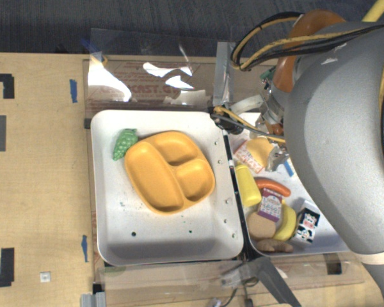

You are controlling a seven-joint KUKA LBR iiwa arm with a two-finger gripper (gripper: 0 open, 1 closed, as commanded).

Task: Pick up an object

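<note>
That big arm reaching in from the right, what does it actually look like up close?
The arm is a thick, rounded tube with a smooth, light grey shell. Near its upper end sits an orange band. Black and yellow cables loop out beside that band and run along the arm. Below them are smaller metal parts and thin wires, too cluttered to make out.

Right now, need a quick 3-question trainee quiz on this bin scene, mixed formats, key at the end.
1. True or false: the orange divided plate lies in the left bin.
2. What touches the plate's upper-left edge? A) green toy grapes B) a sausage C) a banana
3. Fill in: the toy sausage, the banana and the yellow bottle lie in the ____ bin, partly under the arm.

Key: 1 true; 2 A; 3 right.
</note>
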